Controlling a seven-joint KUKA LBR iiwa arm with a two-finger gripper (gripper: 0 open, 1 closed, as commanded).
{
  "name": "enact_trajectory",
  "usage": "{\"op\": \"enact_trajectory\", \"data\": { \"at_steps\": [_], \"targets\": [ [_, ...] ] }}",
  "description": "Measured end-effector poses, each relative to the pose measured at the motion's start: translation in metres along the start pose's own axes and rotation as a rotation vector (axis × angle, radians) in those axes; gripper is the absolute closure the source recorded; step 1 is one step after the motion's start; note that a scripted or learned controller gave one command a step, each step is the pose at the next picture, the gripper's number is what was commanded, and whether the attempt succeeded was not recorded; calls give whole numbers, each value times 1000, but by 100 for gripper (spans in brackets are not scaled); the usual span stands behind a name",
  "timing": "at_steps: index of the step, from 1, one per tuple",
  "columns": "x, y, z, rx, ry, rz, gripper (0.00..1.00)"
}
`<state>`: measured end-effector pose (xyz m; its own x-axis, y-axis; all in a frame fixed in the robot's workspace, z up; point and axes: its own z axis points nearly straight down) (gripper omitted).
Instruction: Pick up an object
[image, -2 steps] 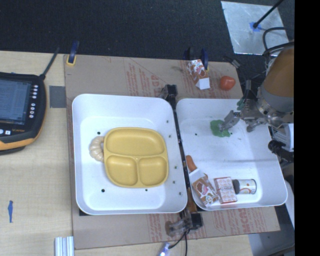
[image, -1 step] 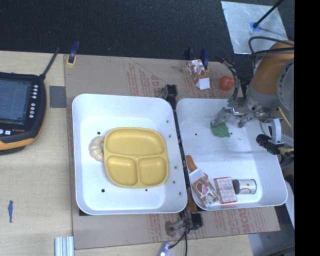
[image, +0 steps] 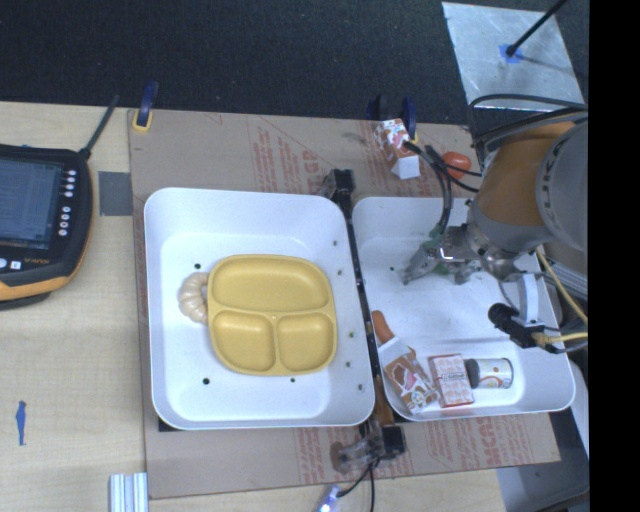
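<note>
Objects for picking lie along the right bin's (image: 560, 400) near edge: a small can (image: 490, 373) on its side, a flat packet (image: 450, 380) touching it and a snack wrapper (image: 408, 378) beside that, all well apart from the pincer (image: 440, 262). Whether the pincer is spread or pressed together cannot be told, since it is blurred and partly hidden by the wrist. In the left bin (image: 170, 300), a yellow divided tray (image: 270, 312) covers most of a pale round item (image: 192, 296).
</note>
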<state>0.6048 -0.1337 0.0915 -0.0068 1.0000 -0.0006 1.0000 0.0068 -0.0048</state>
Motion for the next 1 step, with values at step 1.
{"op": "enact_trajectory", "data": {
  "at_steps": [1],
  "targets": [
    [-18, 52, -1, -3, 0, 2, 0]
  ]
}}
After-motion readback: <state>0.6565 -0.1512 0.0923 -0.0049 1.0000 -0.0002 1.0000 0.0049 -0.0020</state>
